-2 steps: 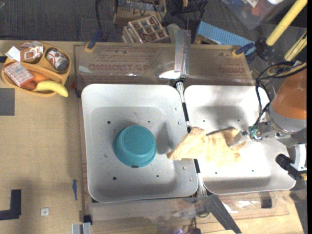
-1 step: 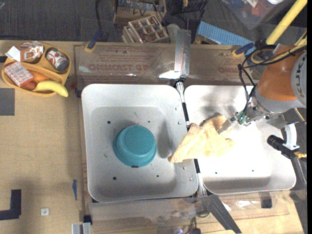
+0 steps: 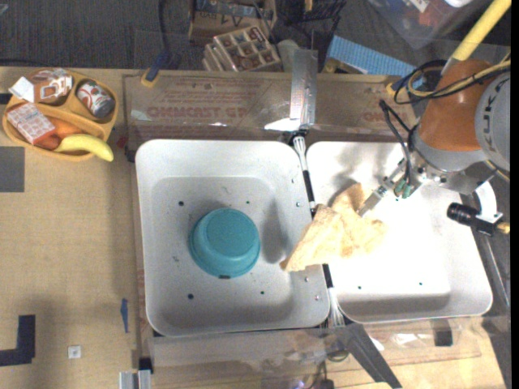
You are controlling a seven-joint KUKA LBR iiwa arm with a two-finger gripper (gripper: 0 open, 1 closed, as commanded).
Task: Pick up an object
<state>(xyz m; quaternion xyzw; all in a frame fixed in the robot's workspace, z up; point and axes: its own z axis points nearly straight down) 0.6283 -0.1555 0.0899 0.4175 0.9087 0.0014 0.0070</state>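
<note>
Across the bench, two white bins sit side by side: the left bin (image 3: 162, 217) and the right bin (image 3: 438, 274). My arm (image 3: 454, 112) comes in from the right, grey with its orange band, leaning over the right bin's upper part. Down in the left bin, a teal bowl (image 3: 226, 242) rests upside down near the middle. Next, a tan cloth (image 3: 336, 235) drapes over the divider between the bins, most of it in the right one, one corner spilling left. My gripper (image 3: 379, 198) sits low at the cloth's upper edge, right beside it; whether my fingers are parted or closed I cannot tell from up here.
</note>
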